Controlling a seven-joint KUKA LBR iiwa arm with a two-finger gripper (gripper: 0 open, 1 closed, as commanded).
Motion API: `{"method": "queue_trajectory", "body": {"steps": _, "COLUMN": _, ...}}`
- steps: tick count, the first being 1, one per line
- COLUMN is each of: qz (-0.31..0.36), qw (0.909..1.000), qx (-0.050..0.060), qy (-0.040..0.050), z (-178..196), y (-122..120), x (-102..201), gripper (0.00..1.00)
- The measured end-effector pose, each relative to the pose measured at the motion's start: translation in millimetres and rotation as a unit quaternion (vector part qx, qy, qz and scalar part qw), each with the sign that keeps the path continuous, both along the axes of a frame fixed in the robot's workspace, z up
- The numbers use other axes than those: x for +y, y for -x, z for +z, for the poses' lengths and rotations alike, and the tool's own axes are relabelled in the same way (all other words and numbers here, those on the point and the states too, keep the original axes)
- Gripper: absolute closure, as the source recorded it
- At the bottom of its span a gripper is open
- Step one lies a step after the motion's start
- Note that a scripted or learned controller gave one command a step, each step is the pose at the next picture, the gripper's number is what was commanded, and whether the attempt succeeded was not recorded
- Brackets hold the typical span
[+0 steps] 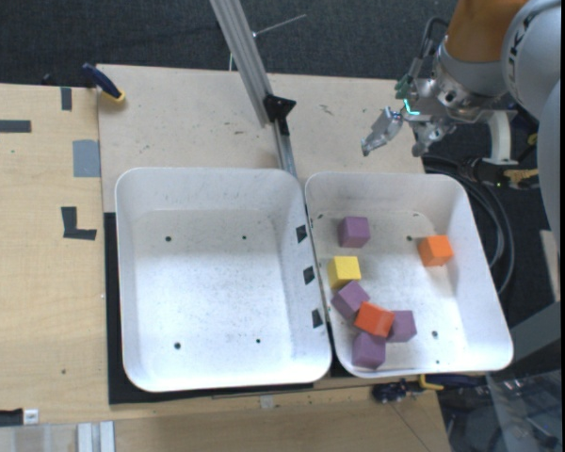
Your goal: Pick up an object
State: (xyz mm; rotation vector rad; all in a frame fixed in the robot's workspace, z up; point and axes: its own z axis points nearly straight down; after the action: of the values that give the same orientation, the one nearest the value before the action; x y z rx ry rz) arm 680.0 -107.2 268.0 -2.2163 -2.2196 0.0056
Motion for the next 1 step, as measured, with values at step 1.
{"method": "queue_trajectory", "body": {"steps": 1, "qz": 0.000, "qw": 1.0000, "qx": -0.002, "qy": 0.0012, "z": 3.1, "y": -0.7, "x": -0.3, "gripper": 0.00}}
